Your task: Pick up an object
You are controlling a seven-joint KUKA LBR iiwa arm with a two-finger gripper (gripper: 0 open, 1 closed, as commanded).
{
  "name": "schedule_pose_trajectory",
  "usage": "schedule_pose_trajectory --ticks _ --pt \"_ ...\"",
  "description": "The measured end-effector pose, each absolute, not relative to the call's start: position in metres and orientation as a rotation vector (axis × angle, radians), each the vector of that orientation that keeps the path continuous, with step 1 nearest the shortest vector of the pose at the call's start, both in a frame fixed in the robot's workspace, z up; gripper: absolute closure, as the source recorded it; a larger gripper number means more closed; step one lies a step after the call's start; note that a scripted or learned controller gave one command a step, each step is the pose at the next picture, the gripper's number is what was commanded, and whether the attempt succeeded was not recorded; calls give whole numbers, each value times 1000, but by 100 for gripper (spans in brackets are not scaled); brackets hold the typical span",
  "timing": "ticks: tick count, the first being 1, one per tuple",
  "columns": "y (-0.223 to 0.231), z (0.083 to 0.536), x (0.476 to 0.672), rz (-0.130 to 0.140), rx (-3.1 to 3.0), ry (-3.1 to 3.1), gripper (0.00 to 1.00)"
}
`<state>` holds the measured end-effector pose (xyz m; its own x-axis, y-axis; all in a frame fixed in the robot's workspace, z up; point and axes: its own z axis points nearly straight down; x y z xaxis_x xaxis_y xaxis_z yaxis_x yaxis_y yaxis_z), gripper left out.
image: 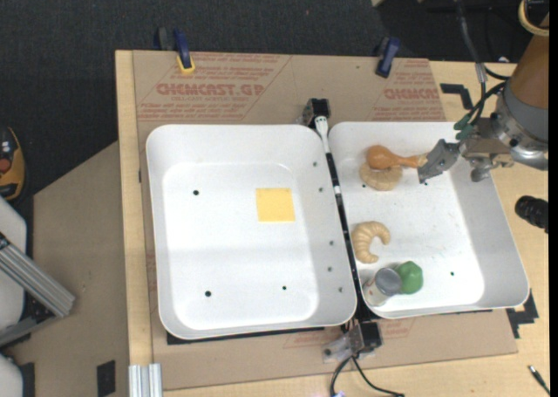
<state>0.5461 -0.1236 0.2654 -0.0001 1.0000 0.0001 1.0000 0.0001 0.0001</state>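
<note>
I read red "GICHCAST.G.P"-like lettering, blurred, on the cardboard sheet (pixel 261 81) under my bins; its right-hand print is illegible.

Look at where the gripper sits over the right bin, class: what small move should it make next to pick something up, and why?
Probably shift a little toward the left bin and lower onto the drumstick-shaped toy. The gripper sits just beside that toy's thin end in the right bin, making it the closest object; the croissant and green piece lie farther off.
</note>
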Motion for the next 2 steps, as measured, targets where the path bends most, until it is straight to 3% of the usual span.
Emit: schedule_pose_trajectory --ticks 1,2 --pt "-110 150 618 5 -2214 -2222 0" --pt "-107 81 662 3 -2217 -2223 0"
